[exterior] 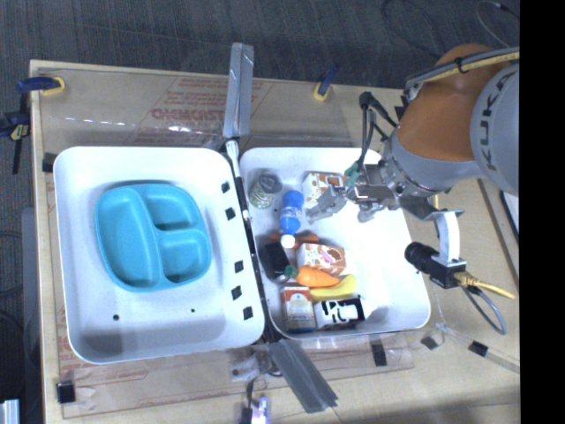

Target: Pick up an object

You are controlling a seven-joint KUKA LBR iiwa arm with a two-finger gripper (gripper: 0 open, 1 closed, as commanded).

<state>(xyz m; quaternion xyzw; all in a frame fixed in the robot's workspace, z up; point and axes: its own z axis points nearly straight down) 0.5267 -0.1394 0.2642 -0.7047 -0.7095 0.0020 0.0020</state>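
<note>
**Desk:** What have you got from the overhead camera?

**Me:** I see two white bins side by side on the bench. The left bin (pixel 79 325) has a blue tray (pixel 152 233) lying flat in it. The right bin (pixel 393 272) holds the clutter: a can (pixel 264 188) at the upper left, a blue-capped bottle (pixel 289 212) just below it, a small printed packet (pixel 321 184) near the top, a black thing (pixel 273 259) by the divider, a printed carton (pixel 320 256), a carrot (pixel 318 277) touching a banana (pixel 340 286), and two small boxes (pixel 322 311) along the bottom wall.

**Desk:** Where is the gripper against all that?

**Me:** The gripper (pixel 328 203) is over the upper part of the right bin, its tips pointing left. The packet lies right at the tips, touching or nearly so from this angle; the bottle is just beside them to the left. I see nothing clearly between the fingers, so I won't call anything held.

**Desk:** Fingers apart or together?

**Me:** I cannot tell. They blur into the packet and the bin floor.

**Desk:** And the arm?

**Me:** It reaches in from the right, the orange band (pixel 441 117) high over the bin's upper right corner, the grey wrist (pixel 388 188) sloping down and left to the gripper. A black cable with a plug (pixel 433 265) hangs near the bin's right wall.
</note>
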